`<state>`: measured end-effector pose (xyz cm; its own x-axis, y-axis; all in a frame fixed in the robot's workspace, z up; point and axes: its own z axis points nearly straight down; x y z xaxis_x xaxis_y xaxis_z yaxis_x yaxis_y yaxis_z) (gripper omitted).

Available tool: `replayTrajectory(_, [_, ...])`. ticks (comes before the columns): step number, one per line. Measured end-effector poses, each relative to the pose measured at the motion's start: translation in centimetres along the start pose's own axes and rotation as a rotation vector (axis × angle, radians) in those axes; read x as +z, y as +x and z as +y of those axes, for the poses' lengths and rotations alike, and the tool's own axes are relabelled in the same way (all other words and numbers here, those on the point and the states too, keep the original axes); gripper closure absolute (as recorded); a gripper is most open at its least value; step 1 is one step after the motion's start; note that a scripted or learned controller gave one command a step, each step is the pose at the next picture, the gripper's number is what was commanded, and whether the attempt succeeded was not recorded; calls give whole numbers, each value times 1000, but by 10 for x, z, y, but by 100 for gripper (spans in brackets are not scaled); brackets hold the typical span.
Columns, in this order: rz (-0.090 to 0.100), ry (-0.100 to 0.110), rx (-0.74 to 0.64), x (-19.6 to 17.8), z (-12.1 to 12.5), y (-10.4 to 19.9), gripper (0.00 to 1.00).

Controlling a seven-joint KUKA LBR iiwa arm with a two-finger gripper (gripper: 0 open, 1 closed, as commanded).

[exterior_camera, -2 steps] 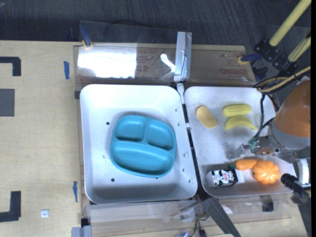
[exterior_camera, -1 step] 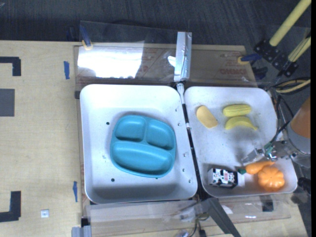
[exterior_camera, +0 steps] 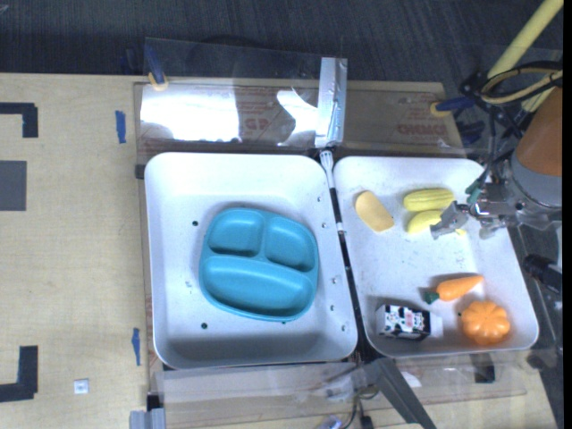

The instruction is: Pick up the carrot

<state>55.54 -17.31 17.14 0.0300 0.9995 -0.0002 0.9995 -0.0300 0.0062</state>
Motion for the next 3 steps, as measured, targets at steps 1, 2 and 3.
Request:
replayTrajectory(1, [0,3,53,84,-76,13,0])
replayTrajectory(2, [0,4,362,37,-2,53,0])
replayTrajectory(3, [-1,3,505,85,-21,71,0])
